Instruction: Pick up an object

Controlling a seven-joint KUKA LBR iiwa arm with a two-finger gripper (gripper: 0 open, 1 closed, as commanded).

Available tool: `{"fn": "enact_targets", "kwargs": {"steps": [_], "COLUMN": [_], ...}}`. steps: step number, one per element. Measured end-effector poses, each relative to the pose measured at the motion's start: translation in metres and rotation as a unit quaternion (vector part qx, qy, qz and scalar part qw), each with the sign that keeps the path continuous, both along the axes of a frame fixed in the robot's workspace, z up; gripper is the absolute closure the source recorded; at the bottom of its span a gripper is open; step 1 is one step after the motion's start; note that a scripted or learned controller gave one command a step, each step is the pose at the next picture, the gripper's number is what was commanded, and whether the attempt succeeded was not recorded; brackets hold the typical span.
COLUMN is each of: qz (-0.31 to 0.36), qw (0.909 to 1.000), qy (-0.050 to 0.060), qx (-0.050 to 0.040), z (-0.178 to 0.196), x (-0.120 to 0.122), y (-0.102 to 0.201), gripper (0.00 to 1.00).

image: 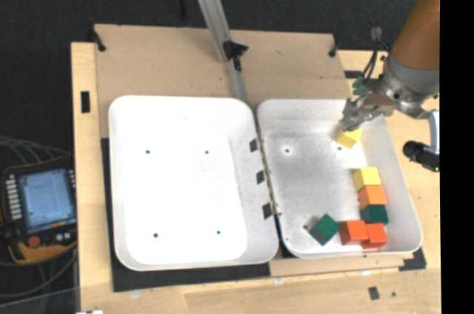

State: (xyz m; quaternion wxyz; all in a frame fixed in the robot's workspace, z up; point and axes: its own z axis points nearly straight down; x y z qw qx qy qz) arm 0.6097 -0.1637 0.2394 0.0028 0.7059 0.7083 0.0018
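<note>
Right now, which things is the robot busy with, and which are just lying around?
Part of the job:
- two-finger gripper
- small yellow block just under the gripper, seemingly at its tips
- right-hand white bin

Just lying about:
- yellow cube
- light orange cube
- dark green cube
- tilted green block
- red-orange blocks
- left-hand white bin

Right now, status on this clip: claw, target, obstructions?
Claw over right bin, upper right. Yellow block just below its tip, grasp unconfirmed. Other blocks clustered lower right, apart.
</note>
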Motion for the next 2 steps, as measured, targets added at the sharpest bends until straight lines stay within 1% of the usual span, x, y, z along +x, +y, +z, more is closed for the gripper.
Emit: {"fn": "enact_targets", "kwargs": {"steps": [1, 2], "qz": [0.0, 0.001], "qw": [1.0, 1.0], "qy": [0.001, 0.003], "qx": [0.0005, 0.0007], "z": [0.016, 0.006], "x": [0.001, 0.01], "y": [-0.001, 0.05], "gripper": [1.0, 1.0]}}
